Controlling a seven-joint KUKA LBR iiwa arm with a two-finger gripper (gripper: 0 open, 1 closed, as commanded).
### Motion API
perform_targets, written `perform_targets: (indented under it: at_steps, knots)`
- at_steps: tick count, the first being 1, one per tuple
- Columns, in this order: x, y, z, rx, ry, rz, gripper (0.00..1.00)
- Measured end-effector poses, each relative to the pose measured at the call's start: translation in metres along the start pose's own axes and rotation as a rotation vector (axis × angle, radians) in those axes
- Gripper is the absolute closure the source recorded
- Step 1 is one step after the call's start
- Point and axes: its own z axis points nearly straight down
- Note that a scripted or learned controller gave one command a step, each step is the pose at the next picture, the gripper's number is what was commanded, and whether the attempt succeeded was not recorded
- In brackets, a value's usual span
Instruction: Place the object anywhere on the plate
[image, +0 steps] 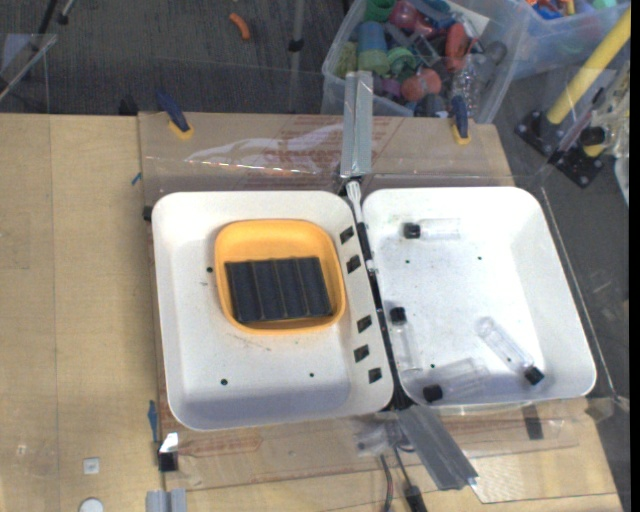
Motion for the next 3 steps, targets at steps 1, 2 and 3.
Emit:
perform_targets:
  at_steps: [1,2,3]
  knots:
    - [-0.0038,-0.0010,0.0001,-0.001,-0.001,-0.404,1.00]
    - [-0.0036,-0.0012,0.0002,-0.002,-0.002,-0.746,1.00]
    - [-0.0035,-0.0012,0.0007,-0.003,-0.002,-1.145,1.00]
